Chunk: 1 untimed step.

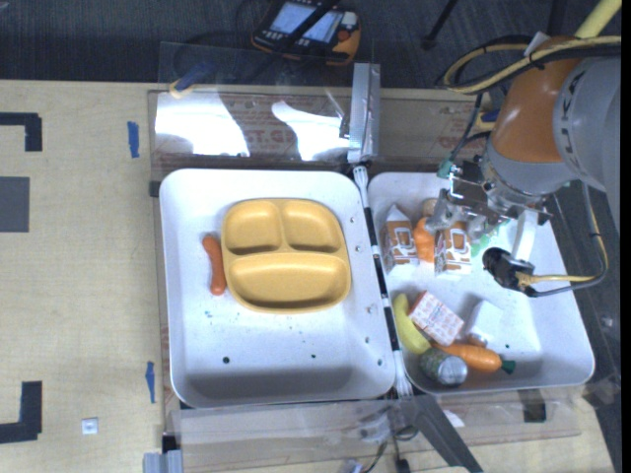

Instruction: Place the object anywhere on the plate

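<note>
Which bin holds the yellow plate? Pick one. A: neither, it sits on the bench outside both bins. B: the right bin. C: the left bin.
C: the plate lies inside the left bin, with a hot dog beside it; the tool hangs over the right bin.

A pale wooden bench (pixel 79 294) stands on dark grey carpet (pixel 118 18), with glare on clear sheeting (pixel 246 126).

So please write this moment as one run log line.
gripper over right bin | at orange item between two packets | yellow plate left bin | grasp unconfirmed
</note>
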Each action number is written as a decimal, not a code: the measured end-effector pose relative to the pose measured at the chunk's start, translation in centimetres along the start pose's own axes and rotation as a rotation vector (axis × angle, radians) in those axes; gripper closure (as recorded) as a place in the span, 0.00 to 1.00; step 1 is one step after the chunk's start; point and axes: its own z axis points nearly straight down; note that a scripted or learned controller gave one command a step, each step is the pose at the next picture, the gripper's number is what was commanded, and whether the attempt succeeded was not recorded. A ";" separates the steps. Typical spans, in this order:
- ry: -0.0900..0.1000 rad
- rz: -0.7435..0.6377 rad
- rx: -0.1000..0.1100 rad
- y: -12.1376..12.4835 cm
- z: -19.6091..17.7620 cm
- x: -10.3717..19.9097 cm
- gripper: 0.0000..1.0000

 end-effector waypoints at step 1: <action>0.002 -0.139 -0.003 -1.9 -0.1 8.9 1.00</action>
